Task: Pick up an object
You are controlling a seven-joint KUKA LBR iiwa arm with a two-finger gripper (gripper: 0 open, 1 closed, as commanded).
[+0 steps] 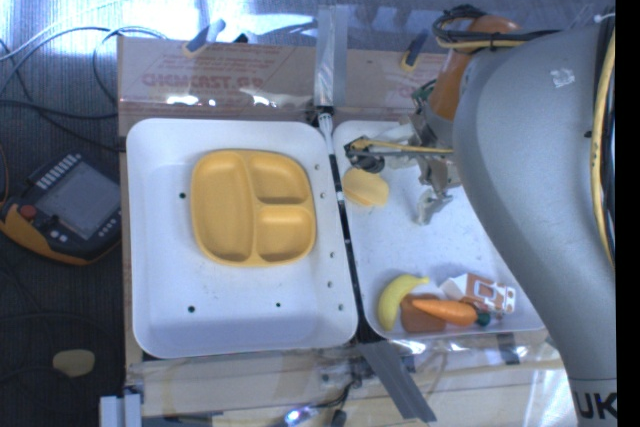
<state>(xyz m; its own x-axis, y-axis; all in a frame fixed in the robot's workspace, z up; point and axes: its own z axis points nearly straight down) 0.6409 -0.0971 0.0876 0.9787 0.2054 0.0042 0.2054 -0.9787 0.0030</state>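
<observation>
The pale yellow round piece (366,187) lies in the right bin (400,245) against its left wall, with the gripper (432,205) just beside it; whether its jaws are released or clenched I cannot tell. Descending here, they would likely miss the piece.

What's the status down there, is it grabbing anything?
Gripper low in right bin, nothing seen in it. Banana and carrot at near edge, untouched. Yellow tray in left bin.
</observation>
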